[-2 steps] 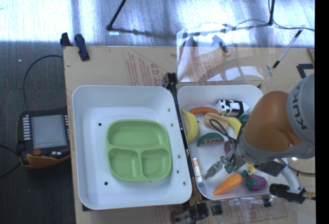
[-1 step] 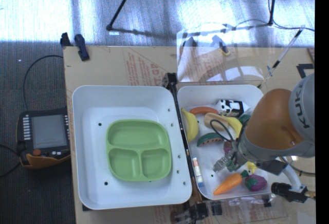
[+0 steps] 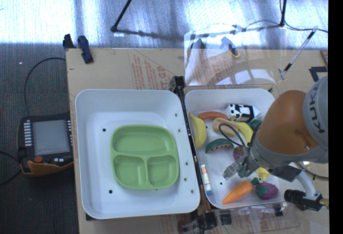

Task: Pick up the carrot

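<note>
Hovering low over the right-hand white bin, the grey KUKA arm with its orange band reaches in from the right, its gripper poised above a crowd of toy food. The carrot lies near the bin's front edge, orange tip pointing front-left and green top to the right, just below the gripper and apart from it; nothing shows between the gripper's parts, though whether it is spread or closed cannot be told from this slanted view.

The risk appears to lie in the crowding. A purple berry-like toy sits just beside the carrot's green end, a small yellow piece lies between it and the arm, and a white tube rests along the bin's left wall. A descent made slightly to the right would probably catch the purple toy instead, or pinch both at once. The carrot also tapers and lies at a slant, so a close across its thin tip may squeeze it out sideways, perhaps against the front wall.

Farther back lie a watermelon slice, bananas, a black-and-white cow-patterned toy and another orange piece, the last a possible false target. The left bin holds a green divided plate.
</note>
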You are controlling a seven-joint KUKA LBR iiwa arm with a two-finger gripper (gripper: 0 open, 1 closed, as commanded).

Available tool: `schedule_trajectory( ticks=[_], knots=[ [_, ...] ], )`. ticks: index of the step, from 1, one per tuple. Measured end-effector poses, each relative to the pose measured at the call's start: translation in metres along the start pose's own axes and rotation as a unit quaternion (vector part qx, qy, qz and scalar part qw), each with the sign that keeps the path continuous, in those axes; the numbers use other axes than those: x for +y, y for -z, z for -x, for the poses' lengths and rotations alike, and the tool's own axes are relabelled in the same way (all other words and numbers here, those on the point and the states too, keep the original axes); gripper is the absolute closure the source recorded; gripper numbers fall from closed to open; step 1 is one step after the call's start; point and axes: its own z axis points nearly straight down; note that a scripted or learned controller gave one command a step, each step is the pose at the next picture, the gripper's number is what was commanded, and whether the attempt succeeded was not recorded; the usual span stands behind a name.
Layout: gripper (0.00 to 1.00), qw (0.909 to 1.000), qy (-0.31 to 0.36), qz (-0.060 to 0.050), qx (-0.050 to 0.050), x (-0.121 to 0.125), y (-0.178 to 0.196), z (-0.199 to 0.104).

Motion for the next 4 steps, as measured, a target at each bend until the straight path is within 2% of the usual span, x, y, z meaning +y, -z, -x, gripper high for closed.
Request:
schedule_trajectory(
  ticks=[1, 2, 3, 4],
  knots=[
    [0.00, 1.0000, -0.001, 0.000, 0.000, 0.000, 0.000, 0.000],
    [0.00, 0.9763, 0.217, 0.000, -0.003, -0.004, -0.017, 0.008],
    [1.00, 0.9776, 0.210, 0.002, -0.003, -0.003, -0.008, 0.009],
    [1.00, 0.9662, 0.258, 0.002, -0.006, 0.007, 0.041, -0.009]
  ],
)
